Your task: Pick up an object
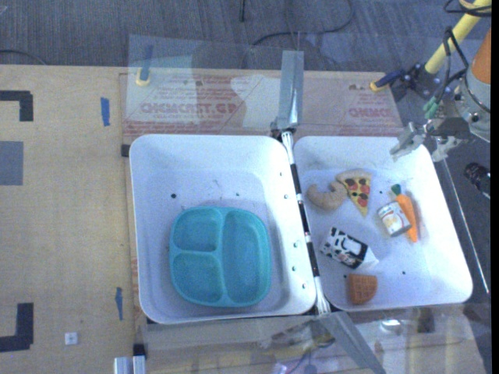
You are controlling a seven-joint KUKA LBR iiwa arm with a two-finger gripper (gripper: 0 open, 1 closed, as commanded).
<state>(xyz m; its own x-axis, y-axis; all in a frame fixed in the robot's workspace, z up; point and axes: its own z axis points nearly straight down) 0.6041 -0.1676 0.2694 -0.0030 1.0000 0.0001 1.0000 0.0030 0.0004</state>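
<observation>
The hand (425,141) hovers over the right bin's (444,283) far corner, fingers spread, grasping nothing.

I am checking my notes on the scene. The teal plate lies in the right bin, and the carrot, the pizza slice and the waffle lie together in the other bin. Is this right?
Not quite. The camera view shows the teal plate in the left bin, not the right one. The carrot, pizza slice and waffle do lie together in the other bin, the right bin.
</observation>
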